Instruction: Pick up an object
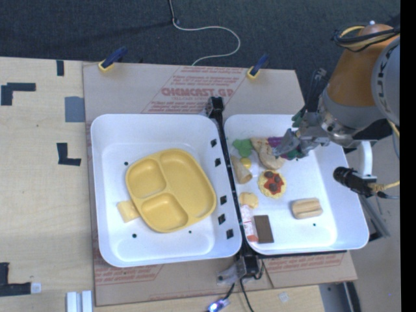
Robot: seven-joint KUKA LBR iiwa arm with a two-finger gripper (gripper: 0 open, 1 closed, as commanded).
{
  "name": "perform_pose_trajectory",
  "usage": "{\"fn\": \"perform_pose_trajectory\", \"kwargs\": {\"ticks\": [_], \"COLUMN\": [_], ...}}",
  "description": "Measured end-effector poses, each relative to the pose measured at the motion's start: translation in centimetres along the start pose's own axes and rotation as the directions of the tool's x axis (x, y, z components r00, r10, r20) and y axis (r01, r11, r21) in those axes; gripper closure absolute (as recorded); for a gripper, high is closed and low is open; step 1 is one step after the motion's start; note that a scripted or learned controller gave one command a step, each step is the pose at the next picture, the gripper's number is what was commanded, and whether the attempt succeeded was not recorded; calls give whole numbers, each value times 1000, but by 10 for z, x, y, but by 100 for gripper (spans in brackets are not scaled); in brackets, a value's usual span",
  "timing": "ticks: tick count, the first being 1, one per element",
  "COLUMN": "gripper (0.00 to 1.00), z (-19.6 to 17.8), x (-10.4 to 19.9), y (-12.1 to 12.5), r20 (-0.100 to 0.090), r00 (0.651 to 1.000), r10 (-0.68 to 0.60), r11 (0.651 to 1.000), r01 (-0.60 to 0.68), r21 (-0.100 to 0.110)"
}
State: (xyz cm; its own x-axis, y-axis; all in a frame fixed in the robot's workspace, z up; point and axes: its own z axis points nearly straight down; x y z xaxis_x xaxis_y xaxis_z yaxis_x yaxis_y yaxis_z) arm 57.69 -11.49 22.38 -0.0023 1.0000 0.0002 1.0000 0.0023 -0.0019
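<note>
Several small food toys crowd the right bin; gripper sits low at its far side over the purple piece. Jaw state unclear. Risk: neighbouring taco gets nudged, grasp misses.

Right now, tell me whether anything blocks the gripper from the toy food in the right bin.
Nothing visible does. The gripper hangs over the far part of the right bin, right at the green piece and tan piece. The pizza and bread roll lie uncovered nearer the camera.
</note>
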Motion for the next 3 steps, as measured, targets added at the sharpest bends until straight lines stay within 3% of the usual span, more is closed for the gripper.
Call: {"fn": "perform_pose_trajectory", "kwargs": {"ticks": [1,3], "gripper": [100,100], "z": [-6,-6], "x": [42,54], "y": [26,29], "r20": [-1,0], "r00": [1000,1000], "r10": [-4,0], "r11": [1000,1000], "r01": [4,0], "r21": [2,4]}}
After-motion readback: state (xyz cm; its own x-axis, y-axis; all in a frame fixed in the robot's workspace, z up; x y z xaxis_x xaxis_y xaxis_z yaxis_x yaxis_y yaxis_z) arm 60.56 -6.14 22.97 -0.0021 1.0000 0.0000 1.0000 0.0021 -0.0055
